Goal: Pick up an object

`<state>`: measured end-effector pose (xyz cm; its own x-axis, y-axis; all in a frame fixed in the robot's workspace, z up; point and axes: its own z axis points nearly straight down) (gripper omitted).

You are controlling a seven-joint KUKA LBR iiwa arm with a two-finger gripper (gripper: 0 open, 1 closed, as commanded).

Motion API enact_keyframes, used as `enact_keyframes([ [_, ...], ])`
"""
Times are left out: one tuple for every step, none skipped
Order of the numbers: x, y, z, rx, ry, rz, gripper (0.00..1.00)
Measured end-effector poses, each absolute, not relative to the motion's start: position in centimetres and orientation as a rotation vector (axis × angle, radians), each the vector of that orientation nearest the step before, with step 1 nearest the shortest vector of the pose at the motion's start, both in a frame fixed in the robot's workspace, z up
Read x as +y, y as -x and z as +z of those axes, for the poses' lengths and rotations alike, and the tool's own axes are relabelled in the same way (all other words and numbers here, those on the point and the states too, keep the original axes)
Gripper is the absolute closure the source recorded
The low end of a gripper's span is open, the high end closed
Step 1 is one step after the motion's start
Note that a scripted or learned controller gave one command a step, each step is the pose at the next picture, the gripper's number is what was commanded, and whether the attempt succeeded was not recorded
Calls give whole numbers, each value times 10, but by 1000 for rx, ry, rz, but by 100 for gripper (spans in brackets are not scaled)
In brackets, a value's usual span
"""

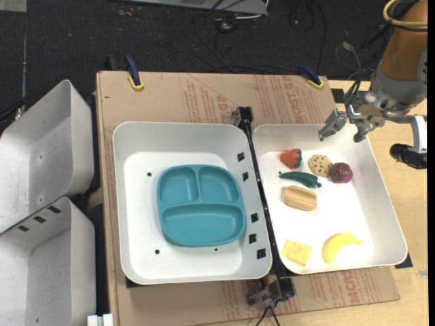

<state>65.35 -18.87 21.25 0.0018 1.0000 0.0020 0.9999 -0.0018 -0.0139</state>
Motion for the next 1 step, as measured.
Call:
enact_keyframes([
  [-188,-656,223,-2224,2221,0,0],
])
